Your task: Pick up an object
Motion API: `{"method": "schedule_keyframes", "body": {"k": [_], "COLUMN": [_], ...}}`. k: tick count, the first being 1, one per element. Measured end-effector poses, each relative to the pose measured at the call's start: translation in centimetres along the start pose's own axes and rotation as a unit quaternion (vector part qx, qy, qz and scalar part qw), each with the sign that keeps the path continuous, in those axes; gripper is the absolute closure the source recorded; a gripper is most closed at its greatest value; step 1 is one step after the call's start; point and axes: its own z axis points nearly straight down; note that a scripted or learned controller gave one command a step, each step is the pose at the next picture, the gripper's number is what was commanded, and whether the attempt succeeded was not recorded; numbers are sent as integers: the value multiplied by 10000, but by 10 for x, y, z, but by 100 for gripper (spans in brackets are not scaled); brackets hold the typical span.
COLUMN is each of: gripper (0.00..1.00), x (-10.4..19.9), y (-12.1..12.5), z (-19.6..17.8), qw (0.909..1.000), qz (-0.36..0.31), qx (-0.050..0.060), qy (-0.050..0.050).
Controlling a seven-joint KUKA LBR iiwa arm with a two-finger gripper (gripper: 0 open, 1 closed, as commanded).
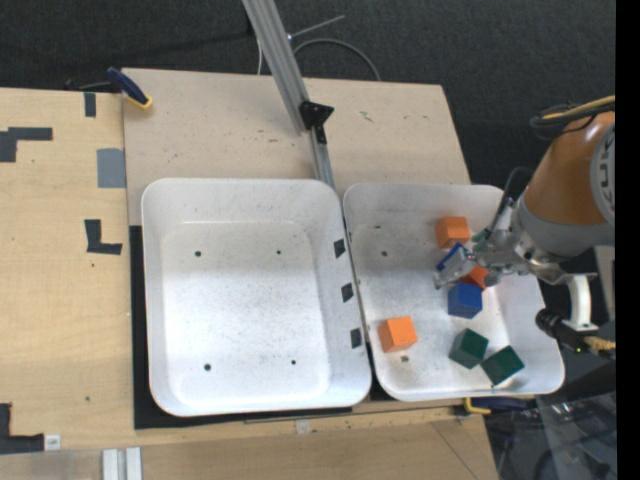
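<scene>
- Camera view, nearest first: two dark green cubes (485,356) sit touching at the near-right corner of the right bin (400,378). Look like small solid blocks, judged light and stiff, flat faces easy to pinch on opposite sides; tight against each other, so the shared face is blocked.
- Orange cube (398,333) lies alone toward the near-left of that bin, well apart from the rest — judged the easiest take, all sides free, matte, not slippery by the look of it.
- Blue cube (465,300) sits mid-bin just below the gripper (462,265); a small red-orange bit shows at its far edge, unclear what.
- Gripper hangs low over the bin, right above the blue cube — whether it is wide or closed, cannot tell; nothing is visibly held.
- Second orange cube (452,230) lies just beyond the gripper, near the far side, faces free.
- Grey arm (570,203) with orange band reaches in from the right.
- Left bin (160,298) sits beside, rims touching.
- All blocks are hard-edged, not fragile in my judgement; grip across parallel faces, centred.
</scene>
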Motion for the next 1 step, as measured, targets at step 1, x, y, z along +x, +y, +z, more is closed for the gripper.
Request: {"method": "schedule_keyframes", "body": {"k": [1], "gripper": [0], "x": [-2], "y": [5], "z": [31], "qw": [9999], "qz": [-1], "qx": [-112], "qy": [-39]}}
